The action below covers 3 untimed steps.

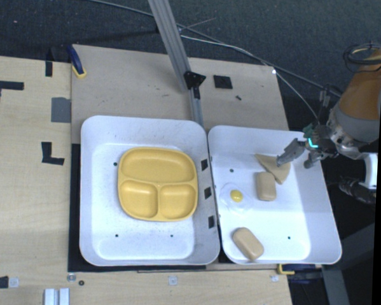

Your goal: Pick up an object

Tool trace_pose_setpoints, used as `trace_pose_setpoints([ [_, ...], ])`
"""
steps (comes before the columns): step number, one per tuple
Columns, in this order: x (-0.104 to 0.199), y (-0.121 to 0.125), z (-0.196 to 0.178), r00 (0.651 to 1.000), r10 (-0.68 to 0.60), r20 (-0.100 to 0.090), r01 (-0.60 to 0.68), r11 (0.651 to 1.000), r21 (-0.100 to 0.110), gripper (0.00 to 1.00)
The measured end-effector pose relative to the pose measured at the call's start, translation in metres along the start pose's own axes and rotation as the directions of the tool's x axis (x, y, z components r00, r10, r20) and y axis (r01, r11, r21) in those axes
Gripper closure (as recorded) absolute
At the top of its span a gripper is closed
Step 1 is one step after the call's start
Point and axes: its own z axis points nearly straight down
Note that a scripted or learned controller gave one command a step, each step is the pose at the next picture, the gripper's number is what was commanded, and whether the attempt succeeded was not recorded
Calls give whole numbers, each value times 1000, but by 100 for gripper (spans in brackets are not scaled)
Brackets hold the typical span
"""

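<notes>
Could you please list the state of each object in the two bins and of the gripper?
Yellow divided plate: lying flat, left bin.
Tan wedge: lying in right bin, under the gripper.
Tan block: lying beside the wedge.
Small yellow ball: resting apart.
Tan oval piece: lying near front wall.
Gripper: over the wedge.
</notes>
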Motion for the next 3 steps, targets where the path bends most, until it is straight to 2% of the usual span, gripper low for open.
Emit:
trace_pose_setpoints([
  [1,0,1,-2,1000,-1,1,1,1000,-5,0],
  [2,0,-9,53,1000,-1,1,1,1000,-2,0],
  [3,3,-5,115,1000,-2,1,2,1000,-2,0],
])
